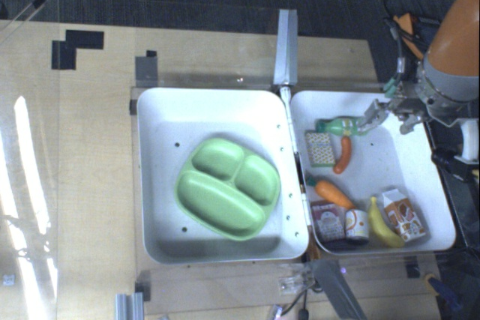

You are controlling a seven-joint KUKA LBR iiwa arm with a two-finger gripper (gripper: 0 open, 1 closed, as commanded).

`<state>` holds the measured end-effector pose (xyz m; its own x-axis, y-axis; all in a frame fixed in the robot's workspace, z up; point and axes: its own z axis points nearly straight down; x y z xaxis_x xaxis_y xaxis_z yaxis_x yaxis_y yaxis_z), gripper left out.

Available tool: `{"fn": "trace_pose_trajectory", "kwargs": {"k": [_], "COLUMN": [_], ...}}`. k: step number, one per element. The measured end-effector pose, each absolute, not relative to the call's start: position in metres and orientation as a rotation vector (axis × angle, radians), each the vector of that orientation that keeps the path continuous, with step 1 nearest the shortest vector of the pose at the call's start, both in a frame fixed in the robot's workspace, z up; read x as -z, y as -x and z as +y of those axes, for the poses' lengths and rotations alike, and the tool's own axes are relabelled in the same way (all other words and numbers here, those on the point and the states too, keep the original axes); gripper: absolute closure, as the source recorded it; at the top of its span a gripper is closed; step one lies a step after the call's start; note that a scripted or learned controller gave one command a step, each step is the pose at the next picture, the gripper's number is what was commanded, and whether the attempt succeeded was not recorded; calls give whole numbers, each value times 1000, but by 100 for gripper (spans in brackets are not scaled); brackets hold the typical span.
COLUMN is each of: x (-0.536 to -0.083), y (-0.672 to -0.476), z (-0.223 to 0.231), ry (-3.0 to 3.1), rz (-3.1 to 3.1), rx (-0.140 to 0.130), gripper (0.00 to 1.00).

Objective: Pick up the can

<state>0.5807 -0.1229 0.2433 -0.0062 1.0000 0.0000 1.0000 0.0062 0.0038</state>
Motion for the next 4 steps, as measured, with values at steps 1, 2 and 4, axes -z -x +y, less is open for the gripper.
{"fn": "trace_pose_trajectory", "kwargs": {"k": [1, 2, 4], "x": [-108, -106, -89], "y": [-564, -541, -492], "z": [-136, -193, -111], "ry": [-1999, -1962, -2325], "rz": [2420, 2449, 2101], "rx": [-3, -4, -18], "gripper": [0, 0, 0]}}
